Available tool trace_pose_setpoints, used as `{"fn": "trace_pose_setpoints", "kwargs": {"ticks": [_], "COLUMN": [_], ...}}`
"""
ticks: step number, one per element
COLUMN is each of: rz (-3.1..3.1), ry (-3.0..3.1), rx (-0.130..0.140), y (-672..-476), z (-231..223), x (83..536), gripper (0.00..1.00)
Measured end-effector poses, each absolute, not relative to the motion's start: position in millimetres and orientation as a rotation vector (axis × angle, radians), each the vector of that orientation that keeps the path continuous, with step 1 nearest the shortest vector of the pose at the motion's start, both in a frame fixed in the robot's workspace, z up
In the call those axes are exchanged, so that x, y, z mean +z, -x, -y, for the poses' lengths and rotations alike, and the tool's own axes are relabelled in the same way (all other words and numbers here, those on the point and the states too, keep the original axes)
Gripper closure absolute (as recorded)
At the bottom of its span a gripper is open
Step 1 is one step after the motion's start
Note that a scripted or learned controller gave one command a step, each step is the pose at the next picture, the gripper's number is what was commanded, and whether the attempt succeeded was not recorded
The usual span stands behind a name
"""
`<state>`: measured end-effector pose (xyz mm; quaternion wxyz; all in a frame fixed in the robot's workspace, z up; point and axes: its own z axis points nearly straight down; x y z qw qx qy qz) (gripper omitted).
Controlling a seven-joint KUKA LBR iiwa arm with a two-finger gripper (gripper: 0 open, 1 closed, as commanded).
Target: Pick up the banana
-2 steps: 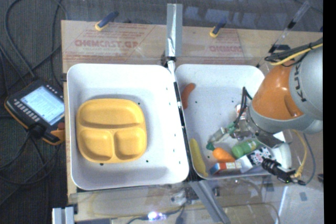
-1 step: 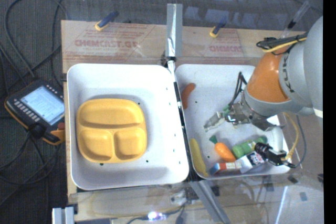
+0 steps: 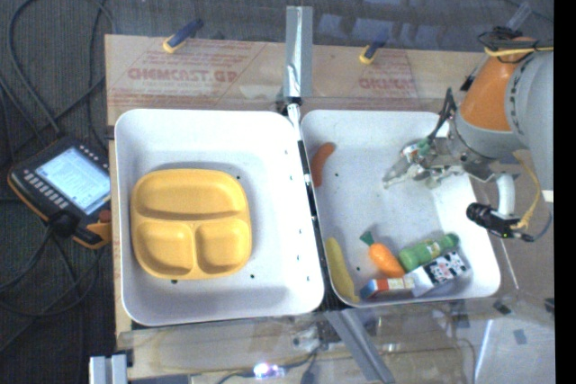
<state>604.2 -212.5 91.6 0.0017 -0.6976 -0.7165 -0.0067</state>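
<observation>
My fingers (image 3: pixel 402 165) hang spread and empty above the right bin (image 3: pixel 360 126); I should approach the banana (image 3: pixel 338 269) along its length, near the wall.

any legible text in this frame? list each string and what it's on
"CHEMCAST GP": faint red print, reading roughly so, on the brown board behind the left bin.
A second red print on the board behind the right bin: too blurred to read.
Teach pendant screen: lit, text too small to read.
Small patterned box and green bottle label: markings too small to read.
</observation>
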Motion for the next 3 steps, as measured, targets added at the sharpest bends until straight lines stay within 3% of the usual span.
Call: {"fn": "trace_pose_setpoints", "kwargs": {"ticks": [1, 2, 3], "rz": [2.362, 2.570, 2.567], "ry": [2.069, 1.815, 1.815], "rx": [0.005, -0.001, -0.015], "y": [-512.3, -485.5, -488.2], "z": [224, 224, 220], "x": [135, 127, 137], "gripper": [0.00, 0.00, 1.00]}}
